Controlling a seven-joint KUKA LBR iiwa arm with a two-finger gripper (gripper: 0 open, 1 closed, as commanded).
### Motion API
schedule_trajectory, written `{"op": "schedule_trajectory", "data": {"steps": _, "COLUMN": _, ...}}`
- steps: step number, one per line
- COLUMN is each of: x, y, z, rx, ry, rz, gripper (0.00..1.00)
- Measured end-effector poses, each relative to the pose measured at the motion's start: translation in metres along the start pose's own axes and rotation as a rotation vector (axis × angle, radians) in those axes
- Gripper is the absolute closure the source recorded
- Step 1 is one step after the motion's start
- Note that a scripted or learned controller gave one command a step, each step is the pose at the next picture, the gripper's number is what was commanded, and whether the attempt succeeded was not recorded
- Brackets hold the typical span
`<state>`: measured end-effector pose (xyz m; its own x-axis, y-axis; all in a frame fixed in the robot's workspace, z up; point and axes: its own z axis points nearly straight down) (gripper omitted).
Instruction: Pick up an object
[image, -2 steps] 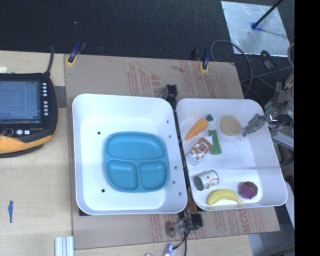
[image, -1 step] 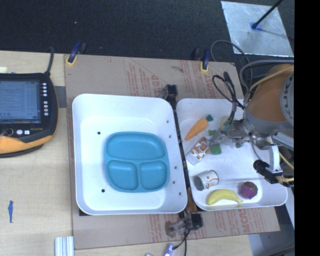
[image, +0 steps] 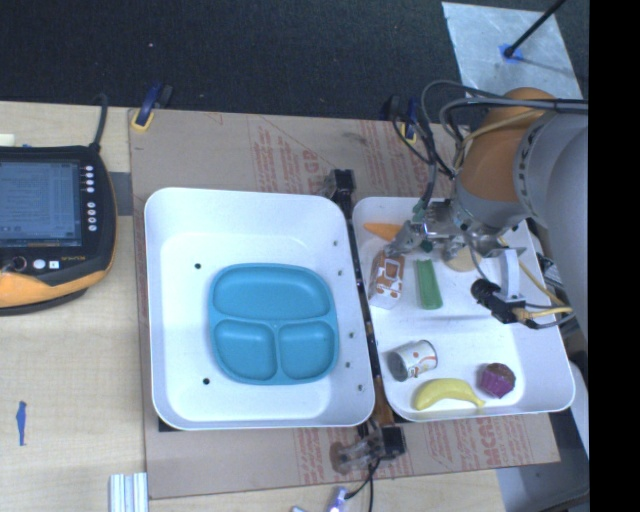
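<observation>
From my seat, nearest the camera in the right bin (image: 545, 400) I see a banana (image: 446, 396) lying along the front wall, with a purple lump (image: 496, 379) just to its right and a small can (image: 412, 359) on its side just behind the banana's left end. Further back, a brown-and-white packet (image: 388, 277) lies by the bin's left wall, a green stick (image: 428, 283) is just beside it to the right, and an orange wedge (image: 380, 230) sits near the back left corner. The gripper (image: 428, 236) hangs over the back of this bin, just above the far end of the green stick; I cannot tell how it is set, because the wrist and cables cover it, and I see nothing held. The grey arm (image: 545, 160) with its orange band fills the far right. In the left bin (image: 180, 215) a blue tray (image: 272, 323) with three compartments lies in the middle. On the bench at far left sits the pendant (image: 45, 225) with its screen lit
</observation>
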<state>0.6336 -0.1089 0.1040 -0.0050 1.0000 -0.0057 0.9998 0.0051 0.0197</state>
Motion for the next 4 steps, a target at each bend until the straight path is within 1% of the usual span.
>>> {"op": "schedule_trajectory", "data": {"steps": 1, "x": -0.013, "y": -0.040, "z": -0.001, "rx": -0.012, "ry": 0.000, "rz": 0.000, "gripper": 0.00}}
{"op": "schedule_trajectory", "data": {"steps": 2, "x": 0.013, "y": 0.013, "z": 0.001, "rx": 0.002, "ry": 0.002, "rz": 0.001, "gripper": 0.00}}
{"op": "schedule_trajectory", "data": {"steps": 3, "x": 0.013, "y": 0.027, "z": 0.001, "rx": 0.014, "ry": 0.008, "rz": -0.001, "gripper": 0.00}}
{"op": "schedule_trajectory", "data": {"steps": 4, "x": 0.014, "y": 0.028, "z": 0.001, "rx": 0.010, "ry": 0.005, "rz": 0.000, "gripper": 0.00}}
